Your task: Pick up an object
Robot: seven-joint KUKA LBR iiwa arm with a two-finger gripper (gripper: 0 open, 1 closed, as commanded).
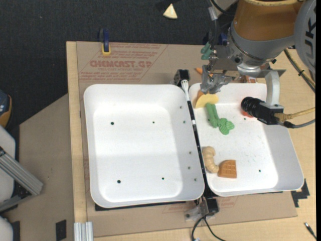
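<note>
**Inspector A:** Camera view: the grey arm with the orange band is reaching in from the right, and its two-finger gripper [212, 82] is hanging over the far left corner of the right white bin [281, 149]. Whether it is open or closed, I cannot tell, nor whether it is gripping anything.

**Inspector B:** Agreed. The nearest candidate is the pale yellow wedge-shaped block [205, 100], which is lying in that corner, just below the gripper and slightly left of it.

**Inspector A:** The green ribbed plastic toy [218, 119] is lying just beside the wedge, its long axis running diagonally toward the bin's middle. The beige lumpy piece [209, 159] and orange waffle-textured square [227, 169] are sitting well apart, near the front edge.

**Inspector B:** In my judgement a short descent is favouring the wedge. The left white bin [100, 134] is resting alongside on the counter [311, 134].
</note>
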